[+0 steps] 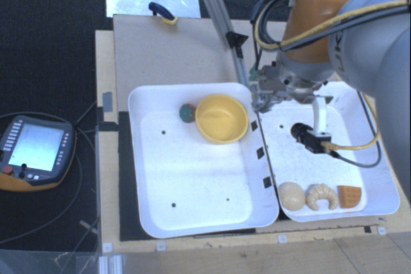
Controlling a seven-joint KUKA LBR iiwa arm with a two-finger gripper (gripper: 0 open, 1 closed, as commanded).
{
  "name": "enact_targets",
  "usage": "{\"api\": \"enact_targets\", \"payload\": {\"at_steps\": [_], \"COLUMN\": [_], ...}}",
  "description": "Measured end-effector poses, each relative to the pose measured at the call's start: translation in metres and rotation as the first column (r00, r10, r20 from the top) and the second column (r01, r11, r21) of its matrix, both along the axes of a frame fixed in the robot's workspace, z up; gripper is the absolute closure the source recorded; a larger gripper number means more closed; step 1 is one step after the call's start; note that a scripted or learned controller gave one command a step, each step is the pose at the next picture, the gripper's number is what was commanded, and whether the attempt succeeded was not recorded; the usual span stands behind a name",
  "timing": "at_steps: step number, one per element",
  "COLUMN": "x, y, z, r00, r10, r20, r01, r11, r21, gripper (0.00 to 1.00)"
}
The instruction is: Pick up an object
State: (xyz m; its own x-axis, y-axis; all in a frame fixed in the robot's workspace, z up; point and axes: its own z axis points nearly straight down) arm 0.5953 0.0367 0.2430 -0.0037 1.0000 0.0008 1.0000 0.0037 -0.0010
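Two white bins sit side by side on a brown board, with dark floor around it. The grey arm comes in from the right of the frame, and its orange band stands above the upper middle of the right bin. The gripper is low over the upper end of the seam where the two bins meet, just right of the yellow bowl. From this angle I cannot tell whether the gripper is released or clenched, and I see no object in its hold. The left bin has the bowl upright near its upper right corner. A small dark green ball sits against the bowl's left side, either touching or very nearly so. The rest of the left bin's floor shows only a few small dark specks. In the right bin, three items stand in a row along the lower edge: a pale round bun on the left, a croissant in the middle and an orange-tan cracker on the right. They are close together and well apart from the gripper. A thin metal pole slants from the top of the frame down to the bins' upper edge. A blue and yellow clamp lies at the board's upper left. A control pendant with a lit screen rests on the floor at the far left.
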Motion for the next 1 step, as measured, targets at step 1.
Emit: {"api": "enact_targets", "payload": {"at_steps": [1], "x": [0.03], "y": [0.0484], "z": [0.0018], "r00": [1.0], "r10": [0.0], "r20": [0.002], "r01": [0.0], "r11": [1.0], "r21": [-0.001], "gripper": [1.0]}}
